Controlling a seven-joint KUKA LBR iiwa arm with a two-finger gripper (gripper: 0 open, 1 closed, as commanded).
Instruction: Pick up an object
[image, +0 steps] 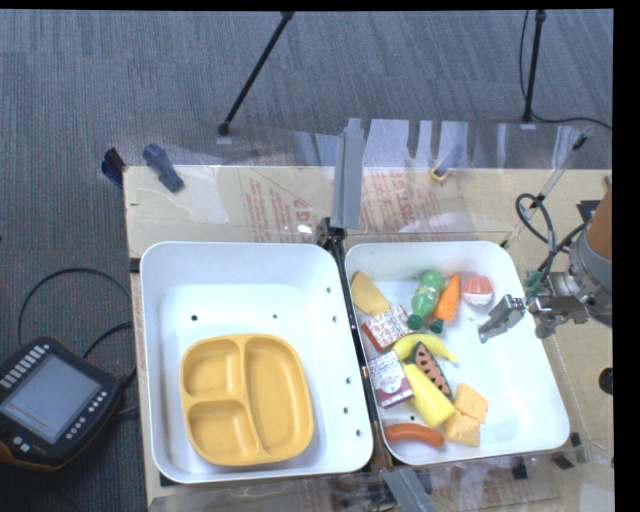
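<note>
The right bin (535, 400) holds several toy foods: an orange carrot (448, 298), a green vegetable (428, 290), a red and white piece (477, 290), a banana (420, 345), a watermelon slice (432, 367), a yellow wedge (368, 295), a red sausage (414, 435) and orange cheese pieces (466, 415). My gripper (494, 326) hangs over the right half of this bin, just right of the carrot and the red and white piece. Nothing is visibly held in it. The arm comes in from the right edge.
The left bin (170, 280) holds a yellow divided plate (245, 400). Two printed packets (386, 326) lie near the bins' shared wall. A grey post (346, 190) stands behind the bins. A handheld pendant (50, 400) lies on the floor at the left.
</note>
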